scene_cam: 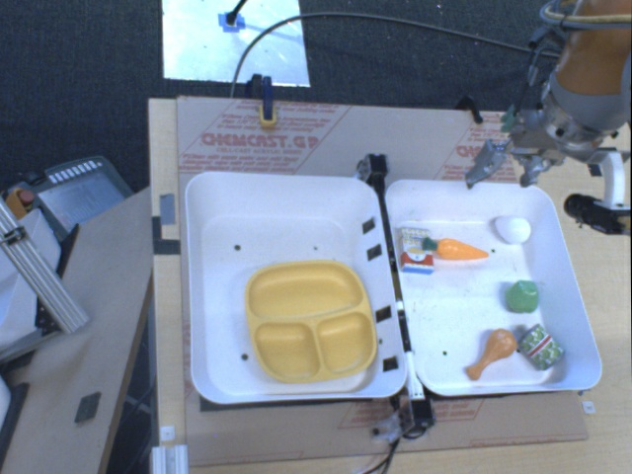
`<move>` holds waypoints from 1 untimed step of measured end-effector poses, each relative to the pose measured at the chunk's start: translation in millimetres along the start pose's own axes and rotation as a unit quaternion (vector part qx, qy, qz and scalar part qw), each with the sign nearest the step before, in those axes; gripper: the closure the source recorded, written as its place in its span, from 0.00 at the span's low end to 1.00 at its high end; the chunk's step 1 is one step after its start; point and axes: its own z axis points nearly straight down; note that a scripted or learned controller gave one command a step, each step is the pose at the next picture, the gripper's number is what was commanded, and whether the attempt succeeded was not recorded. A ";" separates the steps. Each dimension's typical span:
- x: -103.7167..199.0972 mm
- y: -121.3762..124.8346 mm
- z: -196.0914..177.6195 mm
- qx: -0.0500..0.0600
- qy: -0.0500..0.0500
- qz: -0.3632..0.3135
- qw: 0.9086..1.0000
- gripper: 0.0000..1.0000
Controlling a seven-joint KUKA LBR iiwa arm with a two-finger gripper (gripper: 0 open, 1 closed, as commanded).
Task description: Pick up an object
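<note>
I see the gripper (506,167) hovering above the far rim of the right bin (573,294), with its two fingers spread apart and nothing between them. No object is taken yet.

Candidates, all in the right bin:
- Carrot (460,251): lies flat near the far left of the bin, its green end touching a small carton (416,249). I judge it to be a light, stiff plastic toy with a smooth, tapering body. Take it across the thick middle; on the tip the fingers would likely slide off.
- Egg (512,229): white, rounded, closest to the gripper. Probably light and hard, but slippery and apt to roll. Fingers must close square on its widest part.
- Green piece (522,295): blocky, well apart from its neighbours. Flat sides should give a steady hold.
- Drumstick (491,353): near the front, just beside a green-and-white packet (540,347). Grip the bulb end, not the thin shaft.

The carton and packet look flat and light; a top-down pinch may skid over them.

The left bin (212,265) carries a yellow divided tray (309,321), too wide for the fingers, I judge.

I recommend the green piece: clear space on all sides and least likely to roll.
</note>
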 end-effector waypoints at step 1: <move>0.3 1.7 -7.6 -0.006 -0.001 -0.001 1.000 0.00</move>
